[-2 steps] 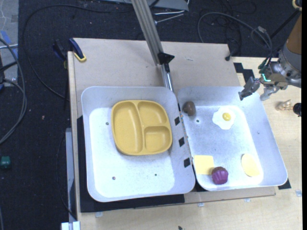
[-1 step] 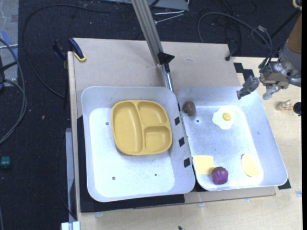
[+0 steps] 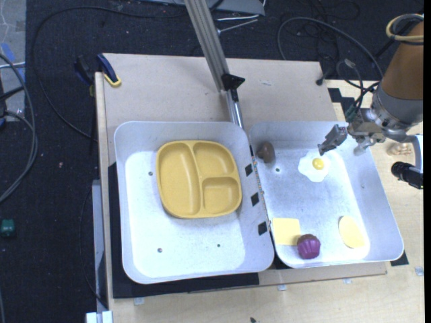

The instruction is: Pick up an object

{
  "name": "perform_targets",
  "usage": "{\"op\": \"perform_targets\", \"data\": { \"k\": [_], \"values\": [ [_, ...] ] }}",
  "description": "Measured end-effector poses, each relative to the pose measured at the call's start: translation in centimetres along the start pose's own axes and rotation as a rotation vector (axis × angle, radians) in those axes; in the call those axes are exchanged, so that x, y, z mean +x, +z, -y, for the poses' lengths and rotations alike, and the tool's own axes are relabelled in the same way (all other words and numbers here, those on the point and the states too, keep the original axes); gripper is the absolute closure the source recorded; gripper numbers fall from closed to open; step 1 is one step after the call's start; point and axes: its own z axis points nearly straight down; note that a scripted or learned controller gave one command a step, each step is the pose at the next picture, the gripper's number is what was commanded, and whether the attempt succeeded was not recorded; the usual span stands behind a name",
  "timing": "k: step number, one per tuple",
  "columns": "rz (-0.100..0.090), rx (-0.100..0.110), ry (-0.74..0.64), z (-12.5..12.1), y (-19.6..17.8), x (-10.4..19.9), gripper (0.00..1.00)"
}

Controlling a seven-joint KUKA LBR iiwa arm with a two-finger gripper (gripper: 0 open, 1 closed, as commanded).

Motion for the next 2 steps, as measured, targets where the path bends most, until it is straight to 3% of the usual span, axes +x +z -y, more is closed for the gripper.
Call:
{"op": "perform_targets", "data": {
  "k": [2],
  "values": [
    [0.0,-0.001,0.0,0.6,11.3,0.9,0.0]
  ]
}}
